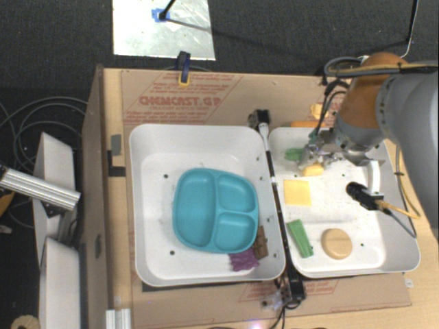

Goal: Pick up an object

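I see the gripper (pixel 317 157) low in the right bin (pixel 394 252), over a yellow piece (pixel 313 171); can't tell its state. Nothing lifted yet.

— What is lying under everything here?

— Dark carpet (pixel 274 26) is covering the floor; a shiny metal sheet (pixel 163 19) is lying on it at the top, catching the light; a brown cardboard sheet (pixel 206 94) printed with red lettering is covering the bench top.

— And off to the left?

— Black cables (pixel 27 125) are looping over the carpet; a silver metal bar (pixel 38 187) is slanting across white panels (pixel 58 204); a thin black cable (pixel 413 9) is running down at the top right.
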### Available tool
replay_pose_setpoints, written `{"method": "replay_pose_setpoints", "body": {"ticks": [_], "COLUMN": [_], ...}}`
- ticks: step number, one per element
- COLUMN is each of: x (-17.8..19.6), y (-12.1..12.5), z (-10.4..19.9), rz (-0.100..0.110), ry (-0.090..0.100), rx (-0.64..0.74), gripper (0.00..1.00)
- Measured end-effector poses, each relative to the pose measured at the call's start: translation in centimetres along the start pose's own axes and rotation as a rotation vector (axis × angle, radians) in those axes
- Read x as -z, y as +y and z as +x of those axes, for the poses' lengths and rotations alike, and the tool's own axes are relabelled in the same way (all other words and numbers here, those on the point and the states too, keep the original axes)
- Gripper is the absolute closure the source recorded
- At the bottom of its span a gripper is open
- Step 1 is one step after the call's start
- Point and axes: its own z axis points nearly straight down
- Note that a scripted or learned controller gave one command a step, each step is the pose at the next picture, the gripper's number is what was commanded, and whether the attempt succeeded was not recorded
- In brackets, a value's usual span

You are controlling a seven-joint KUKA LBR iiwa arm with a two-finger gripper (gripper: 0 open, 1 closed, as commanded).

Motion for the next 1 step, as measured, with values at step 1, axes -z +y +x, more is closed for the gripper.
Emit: {"method": "replay_pose_setpoints", "body": {"ticks": [1], "x": [9.45], "y": [-4.86], "z": [7.28], "rz": [0.000], "ry": [0.004], "rx": [0.003], "gripper": [1.00]}}
